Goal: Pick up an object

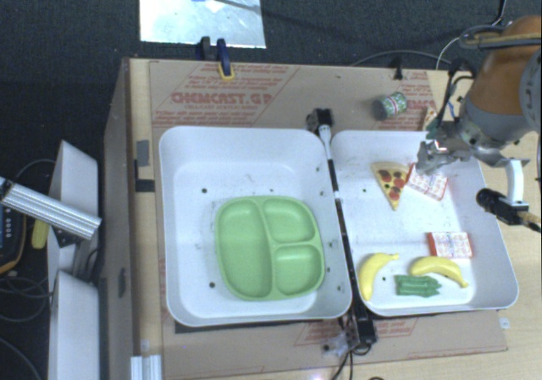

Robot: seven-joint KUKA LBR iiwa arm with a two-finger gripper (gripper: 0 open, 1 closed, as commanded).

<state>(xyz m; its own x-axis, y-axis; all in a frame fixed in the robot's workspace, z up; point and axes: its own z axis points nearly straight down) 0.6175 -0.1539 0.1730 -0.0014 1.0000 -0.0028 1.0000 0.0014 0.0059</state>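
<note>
Pincer [429, 155] hangs over right bin [474, 302] on cardboard-covered bench [254, 90].

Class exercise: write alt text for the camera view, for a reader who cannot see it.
A grey arm's gripper hangs over the right bin, near a pizza slice and a red-and-white packet. Lower in that bin lie two bananas and a green toy; the left bin holds a green divided plate.
</note>
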